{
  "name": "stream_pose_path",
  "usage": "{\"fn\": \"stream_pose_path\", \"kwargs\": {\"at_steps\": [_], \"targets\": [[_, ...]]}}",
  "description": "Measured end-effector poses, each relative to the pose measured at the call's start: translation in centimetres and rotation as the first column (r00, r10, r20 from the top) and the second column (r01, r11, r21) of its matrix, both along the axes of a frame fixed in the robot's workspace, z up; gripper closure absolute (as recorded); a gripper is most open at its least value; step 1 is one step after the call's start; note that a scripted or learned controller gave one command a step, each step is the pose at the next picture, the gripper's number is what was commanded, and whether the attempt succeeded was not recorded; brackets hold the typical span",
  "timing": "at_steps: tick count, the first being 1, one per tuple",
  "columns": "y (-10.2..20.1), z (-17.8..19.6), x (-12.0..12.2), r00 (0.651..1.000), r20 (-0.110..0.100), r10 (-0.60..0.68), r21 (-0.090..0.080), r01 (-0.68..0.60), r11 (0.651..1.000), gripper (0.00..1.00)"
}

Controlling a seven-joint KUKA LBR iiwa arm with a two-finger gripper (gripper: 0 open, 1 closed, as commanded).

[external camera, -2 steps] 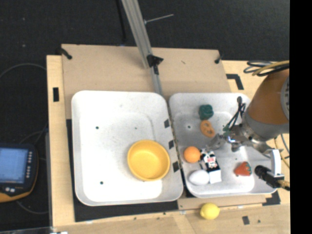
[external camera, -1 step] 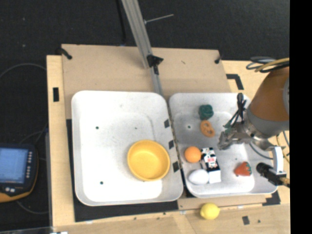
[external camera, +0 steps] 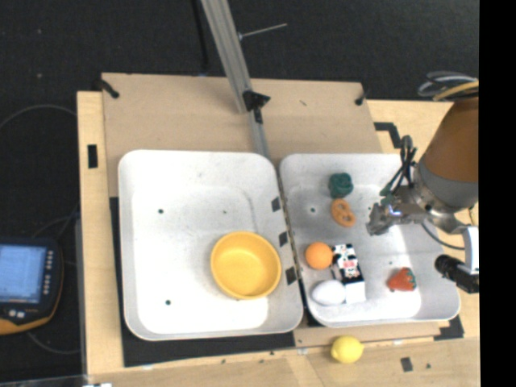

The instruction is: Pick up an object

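Camera view, looking down at a slant: two shallow white bins side by side on a wooden bench (external camera: pixel 201 115). Left bin (external camera: pixel 185 192) holding a yellow bowl (external camera: pixel 246 264) toward its lower right, close to the divide. Right bin (external camera: pixel 435 297) holding the smaller things. Grey arm (external camera: pixel 451 156) with its orange band reaching in from the right — gripper (external camera: pixel 382 221) over the right bin's middle, nothing visible between its ends, and too small and blurred to tell whether spread or closed. In the right bin, by size: a black-and-white patterned box (external camera: pixel 347 266) near the lower middle, a white rounded object (external camera: pixel 327 293) touching its lower left, an orange ball (external camera: pixel 318 255) just beside its upper left. Further up, a green object (external camera: pixel 340 185), and below it a small orange-brown piece (external camera: pixel 343 212), left of the gripper and apart from it. A red strawberry-like piece (external camera: pixel 401 280) toward the lower right, below the gripper. Outside the bins — a yellow lemon (external camera: pixel 347 349) on the bench edge, just beneath the right bin.
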State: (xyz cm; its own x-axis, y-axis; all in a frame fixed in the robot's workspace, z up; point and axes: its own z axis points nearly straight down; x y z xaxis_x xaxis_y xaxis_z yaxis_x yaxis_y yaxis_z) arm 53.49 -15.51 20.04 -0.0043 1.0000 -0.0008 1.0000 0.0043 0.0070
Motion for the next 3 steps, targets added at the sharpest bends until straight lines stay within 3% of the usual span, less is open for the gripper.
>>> {"fn": "stream_pose_path", "kwargs": {"at_steps": [1, 3], "targets": [[-0.1, 4.7, 0.2, 1.0, 0.001, 0.0, -0.001, 0.0, 1.0, 1.0], [9.7, 2.9, 5.1, 1.0, -0.005, 0.003, 0.001, -0.003, 1.0, 1.0]]}}
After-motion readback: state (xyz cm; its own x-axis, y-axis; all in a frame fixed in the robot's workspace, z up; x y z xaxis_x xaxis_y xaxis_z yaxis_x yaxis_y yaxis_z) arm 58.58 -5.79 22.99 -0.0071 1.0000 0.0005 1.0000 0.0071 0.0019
